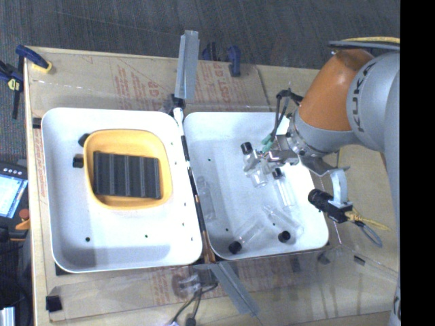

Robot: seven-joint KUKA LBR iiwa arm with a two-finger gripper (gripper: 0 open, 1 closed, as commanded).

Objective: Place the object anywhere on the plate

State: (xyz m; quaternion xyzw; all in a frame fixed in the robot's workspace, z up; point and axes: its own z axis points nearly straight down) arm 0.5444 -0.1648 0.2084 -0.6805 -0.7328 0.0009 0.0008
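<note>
Lying in the right bin (224, 141), several clear plastic bottles with black caps form the objects of the task. One bottle (285, 194) lies on the bin floor below the jaws (262, 156), long axis running from upper left to lower right; which end bears its cap cannot be told. A second bottle (248, 238) lies near the front wall, its long axis slanting from upper right down to a black cap at lower left. A third bottle (277, 223), beside it, ends in a black cap toward the front. All are transparent, smooth and roughly cylindrical, so their outlines are faint against the white plastic.

The jaws hang over the upper right part of this bin, amid clear and metallic parts with a small black cap at the upper left. Whether anything sits between them, and how far they are parted, cannot be told. Above them rise the orange band (333, 94) and the grey arm (377, 100).

The plate (127, 170) rests in the left bin (61, 236), well apart from the bottles. It is a yellow rounded rectangle with a raised rim and a dark, ribbed centre panel of vertical slats. Both bins are shallow, white and round-cornered, touching along a shared edge on a brown bench (102, 77).
</note>
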